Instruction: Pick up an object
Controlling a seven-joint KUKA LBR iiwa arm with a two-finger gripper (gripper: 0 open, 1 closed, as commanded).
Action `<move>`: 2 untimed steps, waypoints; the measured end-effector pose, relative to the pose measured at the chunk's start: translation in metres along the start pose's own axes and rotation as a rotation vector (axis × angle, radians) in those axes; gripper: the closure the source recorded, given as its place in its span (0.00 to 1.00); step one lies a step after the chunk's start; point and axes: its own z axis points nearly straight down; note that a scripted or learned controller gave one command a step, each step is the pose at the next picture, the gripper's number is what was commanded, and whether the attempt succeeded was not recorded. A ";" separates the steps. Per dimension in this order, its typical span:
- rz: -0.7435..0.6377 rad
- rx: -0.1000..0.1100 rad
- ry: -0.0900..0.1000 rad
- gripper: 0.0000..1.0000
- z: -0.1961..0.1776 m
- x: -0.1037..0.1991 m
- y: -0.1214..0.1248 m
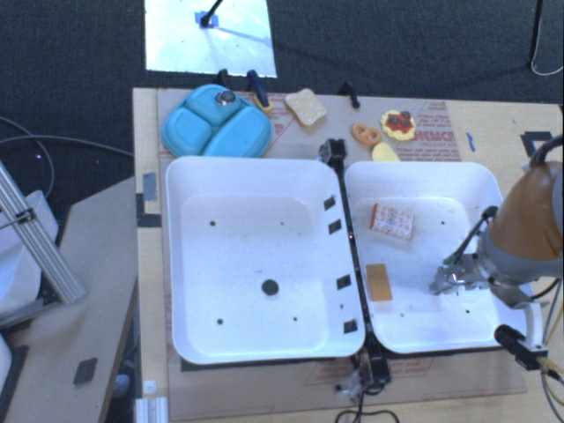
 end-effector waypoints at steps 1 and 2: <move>-0.005 -0.007 0.001 1.00 -0.001 -0.042 0.130; 0.002 -0.005 0.003 1.00 -0.004 -0.016 0.060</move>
